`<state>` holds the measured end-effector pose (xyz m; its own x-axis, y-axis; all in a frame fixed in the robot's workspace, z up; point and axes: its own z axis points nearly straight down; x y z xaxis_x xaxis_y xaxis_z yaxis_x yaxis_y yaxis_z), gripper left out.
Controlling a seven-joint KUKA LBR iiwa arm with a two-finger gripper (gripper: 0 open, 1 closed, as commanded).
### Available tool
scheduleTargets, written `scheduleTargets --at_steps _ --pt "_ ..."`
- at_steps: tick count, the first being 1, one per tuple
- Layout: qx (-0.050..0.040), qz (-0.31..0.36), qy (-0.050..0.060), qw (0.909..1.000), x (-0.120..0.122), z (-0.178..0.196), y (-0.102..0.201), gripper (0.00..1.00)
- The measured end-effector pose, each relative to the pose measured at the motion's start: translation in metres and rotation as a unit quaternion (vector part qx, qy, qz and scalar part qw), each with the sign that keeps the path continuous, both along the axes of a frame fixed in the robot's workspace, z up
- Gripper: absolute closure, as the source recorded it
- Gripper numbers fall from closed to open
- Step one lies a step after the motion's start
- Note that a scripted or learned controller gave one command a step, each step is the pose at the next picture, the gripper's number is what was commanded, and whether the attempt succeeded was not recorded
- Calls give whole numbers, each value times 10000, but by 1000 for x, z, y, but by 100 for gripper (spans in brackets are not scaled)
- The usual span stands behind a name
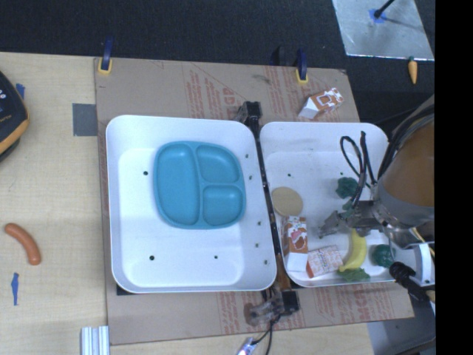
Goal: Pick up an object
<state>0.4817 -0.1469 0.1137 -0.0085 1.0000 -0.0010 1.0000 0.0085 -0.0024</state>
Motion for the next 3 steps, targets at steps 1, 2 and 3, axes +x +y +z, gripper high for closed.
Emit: scheduleTargets --at_steps 1,2,3 --pt "3 -21 -8 10000 160 36 -2 0" --pt "2 -28 3 10000 124 7 -43 0" --pt "3 -17 4 10000 108 -22 -41 0"
